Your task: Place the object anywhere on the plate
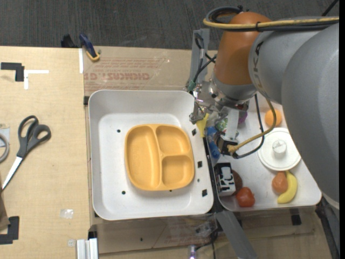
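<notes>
Yellow object (201,127), small and partly hidden, lies at the left edge of the right bin (261,171), just beside the wall shared with the left bin (102,161). A blue piece (214,146) sits just near of it. The gripper (211,124) hangs directly over this spot, so I judge the yellow object to be the piece in hand, though that is a judgement only. The wrist and cabling mask the gripper's working end, and I cannot tell whether it is closed on anything or holds nothing. The plate (159,156), yellow with three compartments, lies flat in the middle of the left bin, apart from the object and to its left. I expect the object to be light, stiff and smooth, likely moulded plastic, so it may slip or skid against the bin wall. A hold across its narrow middle looks safest. Further right lie a banana (288,190), a tomato (245,197) and a white disc (278,151), well apart from the gripper.
</notes>
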Action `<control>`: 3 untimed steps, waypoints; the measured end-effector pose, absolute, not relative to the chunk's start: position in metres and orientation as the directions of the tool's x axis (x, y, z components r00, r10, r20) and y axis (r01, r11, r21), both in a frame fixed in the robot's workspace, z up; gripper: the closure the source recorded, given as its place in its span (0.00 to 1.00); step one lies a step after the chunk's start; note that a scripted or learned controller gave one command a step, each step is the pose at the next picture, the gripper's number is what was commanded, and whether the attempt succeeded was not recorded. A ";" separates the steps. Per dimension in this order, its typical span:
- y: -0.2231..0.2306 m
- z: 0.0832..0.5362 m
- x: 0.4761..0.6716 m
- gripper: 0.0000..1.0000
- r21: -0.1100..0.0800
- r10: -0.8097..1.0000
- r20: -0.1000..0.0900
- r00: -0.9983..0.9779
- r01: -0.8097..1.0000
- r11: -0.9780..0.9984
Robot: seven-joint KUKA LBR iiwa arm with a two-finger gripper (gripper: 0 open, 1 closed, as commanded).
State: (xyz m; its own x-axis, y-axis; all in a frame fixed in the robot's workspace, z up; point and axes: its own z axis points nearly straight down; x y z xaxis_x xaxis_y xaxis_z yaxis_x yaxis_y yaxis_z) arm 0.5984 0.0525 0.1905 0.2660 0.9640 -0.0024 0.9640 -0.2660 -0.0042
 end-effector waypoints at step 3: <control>0.200 0.155 0.586 1.00 -0.005 0.970 -0.004 0.242 0.970 -0.242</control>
State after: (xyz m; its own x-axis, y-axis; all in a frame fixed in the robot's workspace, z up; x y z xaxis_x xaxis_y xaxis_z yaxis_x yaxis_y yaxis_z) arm 0.5855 0.1996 0.1549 0.2419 0.9703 -0.0044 0.9703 -0.2419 -0.0047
